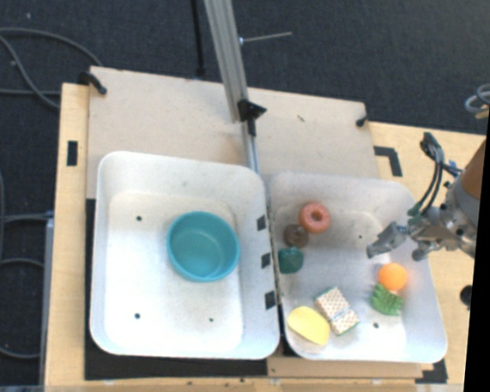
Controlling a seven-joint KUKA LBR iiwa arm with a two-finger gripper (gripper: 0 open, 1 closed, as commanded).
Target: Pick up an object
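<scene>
The right bin (412, 336) holds a pink ring (315, 217), a small brown piece (296, 235), a teal block (290, 260), a yellow lemon-like piece (308, 324), a checkered box (337, 309), an orange ball (393, 277) and a green toy (386, 300). My gripper (398, 242) reaches in from the right edge and hangs over the right bin, just above and left of the orange ball. Nothing shows between its fingers.
A teal bowl (203, 245) sits in the middle of the left bin (113, 307). A metal pole (229, 51) slants down from the top to the gap between the bins. Cables lie on the dark floor at left.
</scene>
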